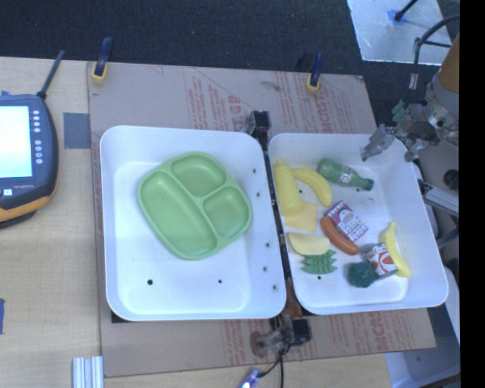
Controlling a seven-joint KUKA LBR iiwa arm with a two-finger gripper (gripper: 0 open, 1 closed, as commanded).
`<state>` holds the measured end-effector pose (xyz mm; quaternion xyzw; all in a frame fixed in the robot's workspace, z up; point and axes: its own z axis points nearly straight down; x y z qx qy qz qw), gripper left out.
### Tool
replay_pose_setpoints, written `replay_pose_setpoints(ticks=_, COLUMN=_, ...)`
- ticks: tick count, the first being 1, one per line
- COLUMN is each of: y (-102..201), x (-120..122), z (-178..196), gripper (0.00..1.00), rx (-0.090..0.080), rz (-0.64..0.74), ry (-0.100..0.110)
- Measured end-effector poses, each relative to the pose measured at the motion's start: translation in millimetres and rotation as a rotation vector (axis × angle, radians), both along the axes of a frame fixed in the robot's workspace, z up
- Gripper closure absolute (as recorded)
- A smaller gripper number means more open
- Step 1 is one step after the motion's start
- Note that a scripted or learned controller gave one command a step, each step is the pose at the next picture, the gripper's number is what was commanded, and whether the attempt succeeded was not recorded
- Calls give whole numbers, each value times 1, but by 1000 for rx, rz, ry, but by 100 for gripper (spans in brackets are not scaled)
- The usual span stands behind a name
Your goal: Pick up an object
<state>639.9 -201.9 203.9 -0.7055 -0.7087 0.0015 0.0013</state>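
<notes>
The right bin [420,217] holds several toy foods: a green bottle [345,175], a yellow banana [314,183], a yellow squeeze bottle [285,186], a sausage [339,235], a red-and-white packet [347,219], a small can [378,259], a broccoli piece [360,275] and a pea pod [319,263]. My gripper [391,150] hangs over the bin's far right corner, up and to the right of the green bottle. It is open, with nothing between its fingers.
The left bin [129,281] holds a green divided plate [196,204]. A tablet controller [12,156] lies on the bench at far left. Clamps [260,124] sit between the bins at back and front.
</notes>
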Motion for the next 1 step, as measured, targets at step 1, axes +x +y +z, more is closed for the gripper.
replay_pose_setpoints(ticks=1, y=86, x=-32, z=-103, gripper=0, rx=-1, rz=-1, ry=-1)
